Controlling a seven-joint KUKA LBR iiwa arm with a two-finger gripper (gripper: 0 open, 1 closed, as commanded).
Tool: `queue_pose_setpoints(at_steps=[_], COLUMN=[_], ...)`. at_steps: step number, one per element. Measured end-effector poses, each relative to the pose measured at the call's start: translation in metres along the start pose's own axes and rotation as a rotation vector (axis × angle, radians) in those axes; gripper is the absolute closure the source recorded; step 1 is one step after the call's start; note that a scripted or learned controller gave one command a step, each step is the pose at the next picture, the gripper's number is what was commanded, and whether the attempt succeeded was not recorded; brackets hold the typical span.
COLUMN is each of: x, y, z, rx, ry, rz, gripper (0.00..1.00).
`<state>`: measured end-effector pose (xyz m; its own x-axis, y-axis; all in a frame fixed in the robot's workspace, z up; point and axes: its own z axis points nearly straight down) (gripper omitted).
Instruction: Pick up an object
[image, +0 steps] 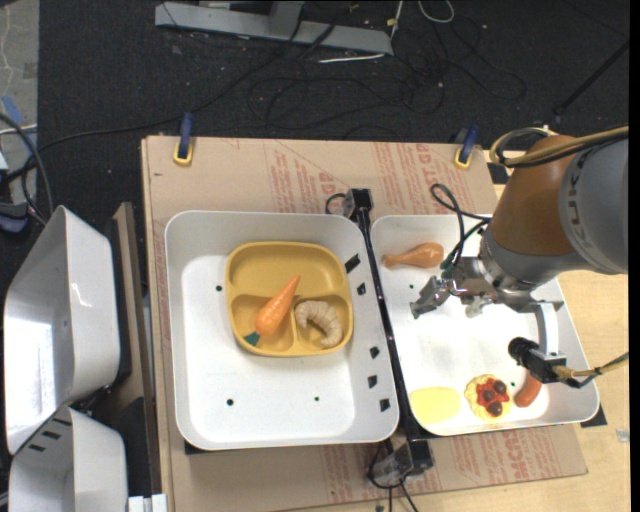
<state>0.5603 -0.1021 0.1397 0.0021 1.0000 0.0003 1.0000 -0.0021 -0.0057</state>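
Reaching in from the right, the arm (560, 210) is positioned over the right bin (585, 400), with the claw (432, 297) hung above the bin's bare floor. Whether the claw is open or closed cannot be told; nothing is seen between its fingers. A chicken drumstick (414, 257) is placed just behind the claw. A yellow disc (434, 404), a small pizza (487, 395) and a sausage (528, 391) are set along the near edge. In the left bin (200, 400), a yellow divided plate (250, 265) is loaded with a carrot (277, 306) and a shrimp (320, 320).
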Motion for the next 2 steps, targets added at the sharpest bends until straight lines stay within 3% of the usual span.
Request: queue_pose_setpoints(at_steps=[1,2], x=[0.001,0.001], y=[0.0,0.0], z=[0.05,0.038], rx=[-0.002,-0.005], ry=[0.0,0.0], rz=[0.0,0.001], gripper=[0.0,1.0])
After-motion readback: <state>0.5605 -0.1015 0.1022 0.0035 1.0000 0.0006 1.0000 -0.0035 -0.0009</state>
